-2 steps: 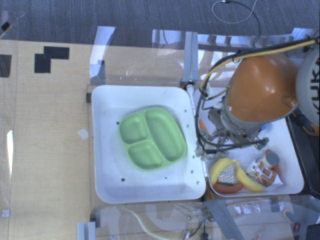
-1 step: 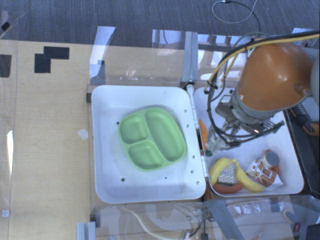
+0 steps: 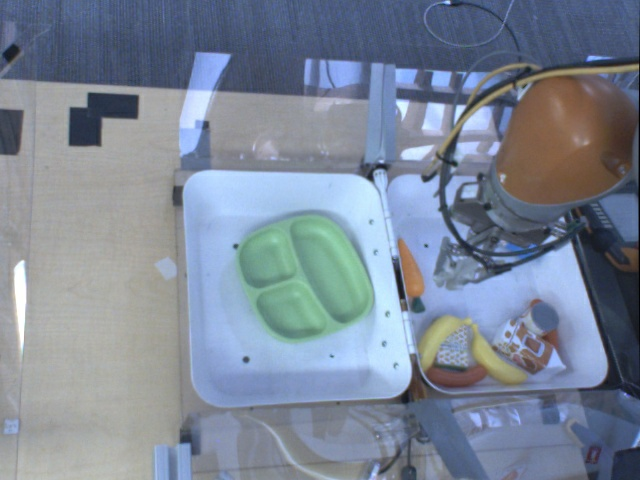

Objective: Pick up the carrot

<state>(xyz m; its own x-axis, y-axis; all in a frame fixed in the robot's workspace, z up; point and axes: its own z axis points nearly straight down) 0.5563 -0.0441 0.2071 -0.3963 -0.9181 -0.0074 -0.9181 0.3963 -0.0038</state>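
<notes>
The carrot point(image 3: 410, 271) is orange with a green end and lies along the left wall of the right bin point(image 3: 585, 353), next to the divider. My gripper point(image 3: 455, 266) hangs over the middle of the right bin, a short way to the right of the carrot and apart from it. Its metal fingers point(image 3: 447, 264) point down and nothing shows between them. The arm's orange band point(image 3: 565, 138) sits above it at the upper right.
A green divided plate point(image 3: 305, 276) lies in the left bin point(image 3: 215, 368). At the front of the right bin sit a banana point(image 3: 500, 360), a red item point(image 3: 457, 375) and a small carton point(image 3: 527, 342). Cables point(image 3: 470, 98) loop behind the bin.
</notes>
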